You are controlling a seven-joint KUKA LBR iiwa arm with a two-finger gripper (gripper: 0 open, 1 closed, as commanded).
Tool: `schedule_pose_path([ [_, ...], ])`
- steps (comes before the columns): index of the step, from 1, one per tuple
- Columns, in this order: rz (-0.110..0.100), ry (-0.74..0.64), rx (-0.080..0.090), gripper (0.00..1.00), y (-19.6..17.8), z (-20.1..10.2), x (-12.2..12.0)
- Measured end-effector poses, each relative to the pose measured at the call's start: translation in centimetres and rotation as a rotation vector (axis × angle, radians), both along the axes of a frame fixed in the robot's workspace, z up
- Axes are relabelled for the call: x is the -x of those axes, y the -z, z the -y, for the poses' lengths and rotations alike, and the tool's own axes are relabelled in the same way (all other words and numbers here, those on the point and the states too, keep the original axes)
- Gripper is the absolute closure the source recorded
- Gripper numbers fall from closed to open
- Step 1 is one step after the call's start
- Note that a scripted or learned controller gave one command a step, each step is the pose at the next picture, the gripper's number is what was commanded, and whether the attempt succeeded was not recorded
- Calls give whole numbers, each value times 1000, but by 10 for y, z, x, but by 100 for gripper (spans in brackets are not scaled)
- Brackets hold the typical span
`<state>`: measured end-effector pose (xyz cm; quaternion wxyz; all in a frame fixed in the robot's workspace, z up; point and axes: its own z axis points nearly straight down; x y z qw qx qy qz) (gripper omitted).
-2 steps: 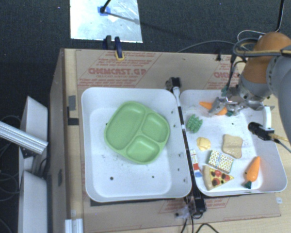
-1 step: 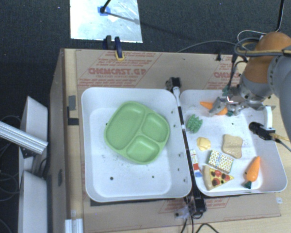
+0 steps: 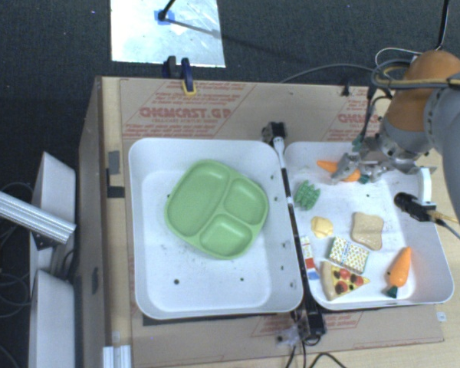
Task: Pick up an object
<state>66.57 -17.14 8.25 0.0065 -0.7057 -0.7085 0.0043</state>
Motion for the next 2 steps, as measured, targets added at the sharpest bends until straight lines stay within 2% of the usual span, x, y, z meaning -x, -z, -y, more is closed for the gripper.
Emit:
schedule_pose_path([
  [1, 0, 0, 0, 0, 0, 12, 0],
  [2, 1, 0, 3, 0, 0, 9, 0],
])
